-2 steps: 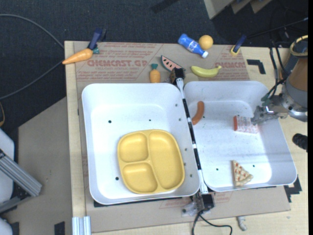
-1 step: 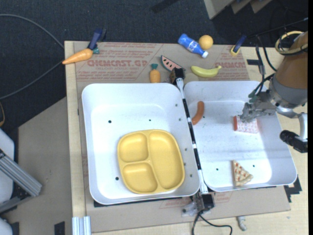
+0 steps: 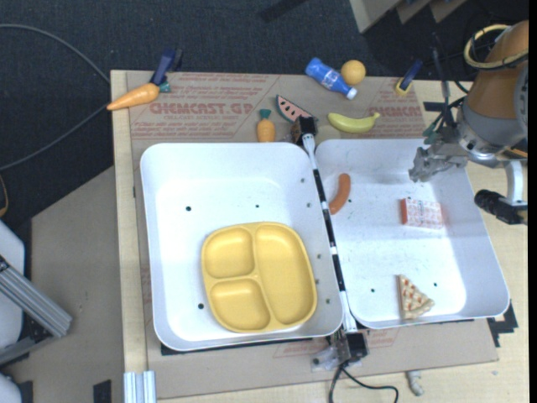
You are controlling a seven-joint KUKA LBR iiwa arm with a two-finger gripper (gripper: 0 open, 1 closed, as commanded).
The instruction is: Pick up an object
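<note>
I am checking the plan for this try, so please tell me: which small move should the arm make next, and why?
Probably lower the gripper toward the red and white packet, the item nearest to it in the right bin. The gripper hovers near that bin's far edge with nothing seen between its fingers; the sausage and pizza slice lie farther off.

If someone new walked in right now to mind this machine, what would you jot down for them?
Gripper: over the far part of the right bin, nothing seen between its fingers; open or shut is unclear.
Right bin holds: sausage by the left wall, wrapped red-and-white packet nearest the gripper, pizza slice at the near edge.
Left bin holds a yellow divided plate.
Done: nothing lifted.
Left: close on one object and pick it up; the packet looks the likeliest.
</note>
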